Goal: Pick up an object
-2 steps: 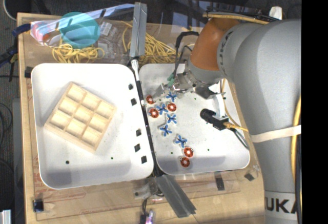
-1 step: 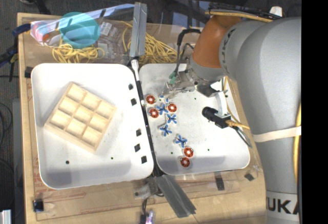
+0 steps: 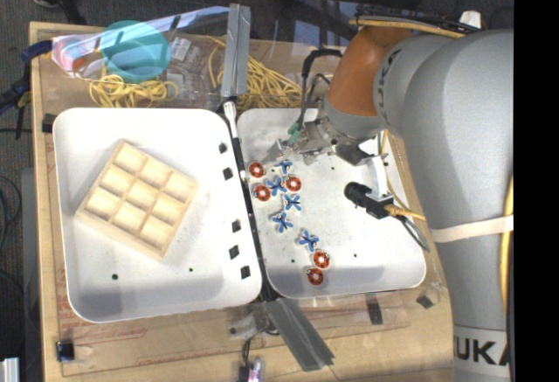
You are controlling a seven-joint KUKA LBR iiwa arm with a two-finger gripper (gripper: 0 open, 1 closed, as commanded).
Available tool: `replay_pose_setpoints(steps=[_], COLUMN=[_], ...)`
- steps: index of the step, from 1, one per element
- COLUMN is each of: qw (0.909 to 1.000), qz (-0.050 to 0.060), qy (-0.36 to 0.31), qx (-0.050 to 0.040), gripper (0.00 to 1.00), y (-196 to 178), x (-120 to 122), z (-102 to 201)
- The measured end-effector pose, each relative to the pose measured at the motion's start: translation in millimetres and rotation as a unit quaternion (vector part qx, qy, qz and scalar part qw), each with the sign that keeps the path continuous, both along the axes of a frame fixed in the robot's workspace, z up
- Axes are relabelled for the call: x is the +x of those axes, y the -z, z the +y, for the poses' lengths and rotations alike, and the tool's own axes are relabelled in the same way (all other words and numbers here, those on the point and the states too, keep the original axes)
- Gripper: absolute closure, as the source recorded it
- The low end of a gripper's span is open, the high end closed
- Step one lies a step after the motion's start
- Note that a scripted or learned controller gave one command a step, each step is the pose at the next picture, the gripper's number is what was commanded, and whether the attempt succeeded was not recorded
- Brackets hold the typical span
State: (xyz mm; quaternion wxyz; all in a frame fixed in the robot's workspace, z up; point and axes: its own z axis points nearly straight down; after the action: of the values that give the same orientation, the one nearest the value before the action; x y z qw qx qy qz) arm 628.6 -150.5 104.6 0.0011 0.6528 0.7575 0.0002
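Pale wooden grid block (image 3: pixel 135 198) lies askew in the left bin (image 3: pixel 87 284), alone there; beyond it on the table, a teal bowl (image 3: pixel 135 50) sits against a tangle of yellow cord (image 3: pixel 131 92); over to the right bin (image 3: pixel 384 258), red rings (image 3: pixel 256 170) and blue crosses (image 3: pixel 292 204) are strung down its left side; the pincer (image 3: pixel 297 140) hangs low at the far end, near the farthest pieces; open or closed, I cannot tell; the grey arm (image 3: pixel 437 109) reaches in from the right.
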Motion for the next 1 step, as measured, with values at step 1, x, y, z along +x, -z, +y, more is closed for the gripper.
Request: replay_pose_setpoints(steps=[1], qw=[0.9996], qz=[0.001], qy=[-0.027], qx=[0.0007], gripper=[0.00], y=[11.4], x=[-43.2], z=[-1.8])
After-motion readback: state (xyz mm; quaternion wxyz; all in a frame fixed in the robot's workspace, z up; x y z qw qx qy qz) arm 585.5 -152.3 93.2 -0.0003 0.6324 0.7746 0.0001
